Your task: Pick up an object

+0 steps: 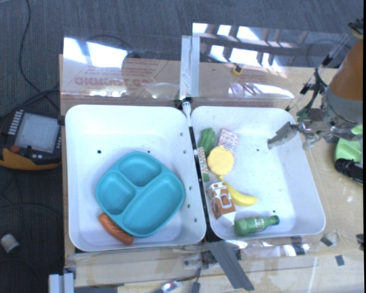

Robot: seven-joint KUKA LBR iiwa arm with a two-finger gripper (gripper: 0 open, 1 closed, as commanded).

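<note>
Although the task names no particular object, you should treat the green bottle [255, 224] as the likeliest candidate, since it lies alone near the front wall of the right bin [305, 191]. It rests on its side, cap pointing right, clear of its neighbours. Judge it light, rigid and smooth; it may roll, so take hold across the middle of its body, not along its length. Behind it you find the yellow banana [241, 196], touching a small brown carton [219, 200]. Farther back sit a yellow round piece [221, 160], a green vegetable [207, 138] and a patterned packet [227, 140], crowded together. The left bin [85, 127] holds a blue divided plate [140, 193] and an orange sausage [115, 227]. The gripper [280, 137] hangs over the right bin's far right part, holding nothing; you cannot tell how its jaws stand.
</note>
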